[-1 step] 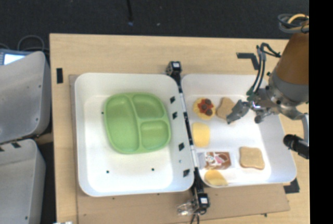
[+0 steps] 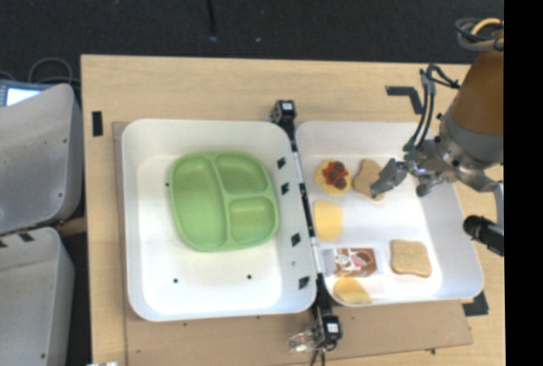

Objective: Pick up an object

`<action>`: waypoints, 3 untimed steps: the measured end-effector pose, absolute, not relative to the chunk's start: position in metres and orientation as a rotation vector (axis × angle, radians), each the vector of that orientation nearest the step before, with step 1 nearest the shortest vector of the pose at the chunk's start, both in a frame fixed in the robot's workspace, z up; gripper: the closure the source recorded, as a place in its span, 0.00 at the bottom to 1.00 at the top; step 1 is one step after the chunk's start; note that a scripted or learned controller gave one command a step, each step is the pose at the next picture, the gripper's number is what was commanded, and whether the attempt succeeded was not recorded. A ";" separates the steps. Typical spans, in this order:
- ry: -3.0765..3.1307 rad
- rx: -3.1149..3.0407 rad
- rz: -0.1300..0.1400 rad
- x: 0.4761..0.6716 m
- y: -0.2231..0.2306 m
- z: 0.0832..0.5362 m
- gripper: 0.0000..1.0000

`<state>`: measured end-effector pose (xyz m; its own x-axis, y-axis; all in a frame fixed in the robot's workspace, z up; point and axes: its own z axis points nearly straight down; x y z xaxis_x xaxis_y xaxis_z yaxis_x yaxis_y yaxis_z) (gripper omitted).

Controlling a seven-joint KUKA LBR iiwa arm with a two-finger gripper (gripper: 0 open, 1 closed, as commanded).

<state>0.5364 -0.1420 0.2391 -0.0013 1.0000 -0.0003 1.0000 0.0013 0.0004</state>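
You have the gripper low in the right bin, its dark fingers reaching toward the left and meeting the right edge of the tan cookie-like piece. From this slant you can't tell whether the fingers are spread, closed, or pinched on that piece, so don't count it as held. That piece looks like the likeliest target, since the arm's wrist leans over the bin's far right corner and angles the tool straight at it. Take the tan piece as your landmark. Just left of it sits a small yellow tart with red fruit, close enough that a sideways push could nudge it. Below and left of the tan piece lies a yellow block, and farther below that a printed packet with a pale yellow lump under it. Below and right of the tan piece a slice of toast rests well apart, out of the tool's way. The items are spread loosely across the bin floor, probably scattered to give the tool room around each. Far left of the tan piece, past the clipped divider, the left bin carries a green compartment tray, which plays no part here.
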 end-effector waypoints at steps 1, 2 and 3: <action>2.221 2.223 -0.004 0.545 -0.149 0.184 0.00; 2.221 2.226 -0.005 0.540 -0.142 0.126 0.00; 2.217 2.226 -0.003 0.539 -0.143 0.099 0.00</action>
<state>0.5394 -0.1428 0.0993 0.0041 1.0000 -0.0011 1.0000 -0.0041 -0.0018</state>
